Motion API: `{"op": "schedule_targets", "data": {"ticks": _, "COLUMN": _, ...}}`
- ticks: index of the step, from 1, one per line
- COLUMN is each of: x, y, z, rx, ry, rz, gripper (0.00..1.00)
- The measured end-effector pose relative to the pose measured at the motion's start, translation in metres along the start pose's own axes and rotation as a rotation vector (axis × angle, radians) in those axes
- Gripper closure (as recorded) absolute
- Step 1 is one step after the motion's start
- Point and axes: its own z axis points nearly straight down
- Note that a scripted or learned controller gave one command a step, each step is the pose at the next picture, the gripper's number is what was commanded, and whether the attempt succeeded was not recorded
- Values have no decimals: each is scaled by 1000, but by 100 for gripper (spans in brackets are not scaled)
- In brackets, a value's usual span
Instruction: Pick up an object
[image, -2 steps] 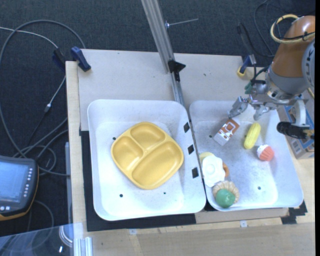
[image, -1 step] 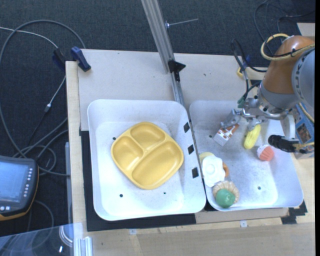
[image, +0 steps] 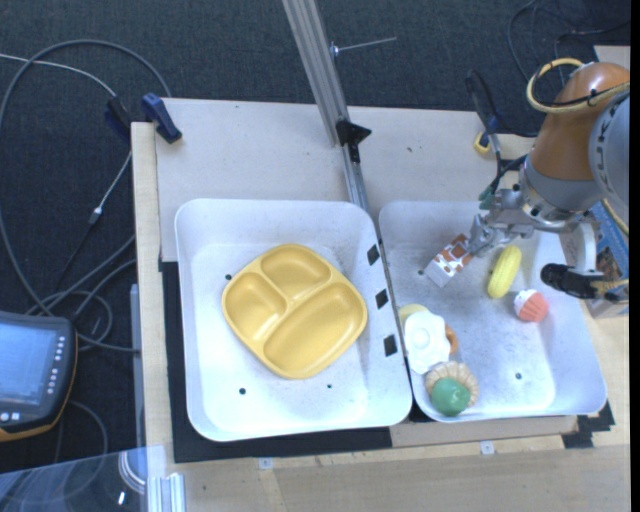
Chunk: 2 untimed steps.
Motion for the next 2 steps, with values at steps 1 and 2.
{"op": "schedule_targets", "data": {"ticks": 1, "x": -3, "y": -4, "z": -63, "rx": -5, "ry": -3, "rz": 1, "gripper": 100}}
{"op": "schedule_targets", "data": {"ticks": 2, "x": -3, "y": -3, "z": -77, "rx": -2, "ry": -1, "rz": 0, "gripper": 100}}
